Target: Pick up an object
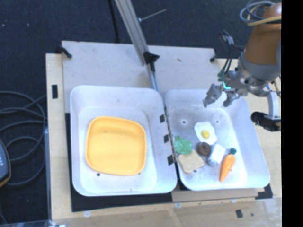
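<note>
Nearest the camera, along the front rim of the right bin (pixel 255 174), lies a huddle of toy food: a slice of toast (pixel 190 163), a carrot (pixel 227 167), a small white cylinder (pixel 216 154), a brown round piece (pixel 204 149), a green leafy piece (pixel 183 145) and a fried egg (pixel 205 132).

From the jaws outward: the gripper (pixel 221 96) hangs over the far end of that bin, its two fingers spread apart with nothing between them (a stance that suits a descent, I judge). Every candidate sits nearer the camera than the gripper; the egg is the closest to it and has bare floor on its far side, so it looks the easiest to approach.

Toast and leaf press against the bin wall that borders the left bin (pixel 75 141), leaving little finger room there. Carrot, cylinder and brown piece touch or nearly touch, so a closing finger may nudge a neighbour. A yellow plate (pixel 116 145) lies in the left bin, well apart from the gripper. Around both bins the worktop (pixel 109 60) offers flat room.
</note>
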